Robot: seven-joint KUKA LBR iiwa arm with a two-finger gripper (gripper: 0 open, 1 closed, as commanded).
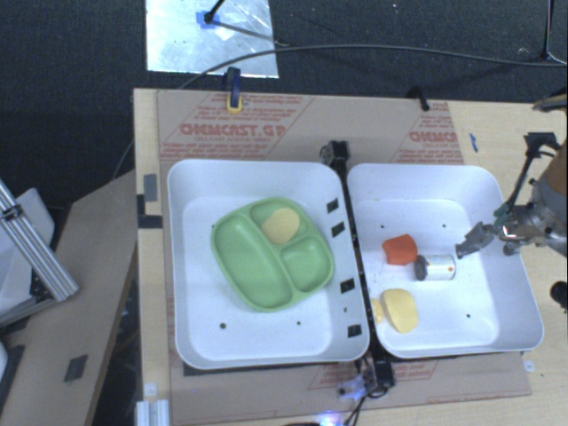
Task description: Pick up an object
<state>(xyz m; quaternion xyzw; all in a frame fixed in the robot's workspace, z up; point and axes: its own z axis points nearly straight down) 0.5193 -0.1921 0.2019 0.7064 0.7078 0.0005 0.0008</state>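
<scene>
The claw (475, 240) sits at the right of the frame, over the right bin (479, 189); I cannot tell its state; just left of it lies a small silver can (434, 267), touching an orange block (399, 249); the can looks light, hard and slippery, so grab its 2 round sides.

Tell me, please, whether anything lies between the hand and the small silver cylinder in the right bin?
Nothing visible does. The hand sits just right of the silver cylinder, with bare bin floor between them. The orange block lies on the cylinder's far, left side.
</scene>
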